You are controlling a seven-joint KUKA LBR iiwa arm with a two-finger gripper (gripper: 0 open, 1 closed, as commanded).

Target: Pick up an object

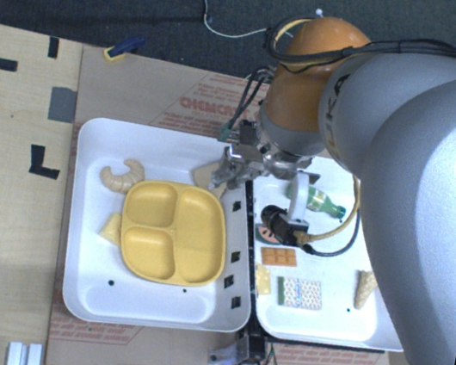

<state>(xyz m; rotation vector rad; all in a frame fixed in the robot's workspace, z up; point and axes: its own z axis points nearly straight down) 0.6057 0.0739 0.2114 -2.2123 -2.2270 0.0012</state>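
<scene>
End effector (234, 172) is positioned low over the left bin's (86, 196) far right corner, near the divider; finger state cannot be told. Nearest object, a yellow compartment plate (174, 232), lies just beside it. Collision with the bin wall is judged possible.

Below-left of the gripper (234, 172) in the left bin (90, 197) a divided plate (174, 231) with a croissant (121, 174) left of it; below-right in the right bin (333, 331) a bottle (325, 205), waffle (278, 255), cone (364, 288).
</scene>
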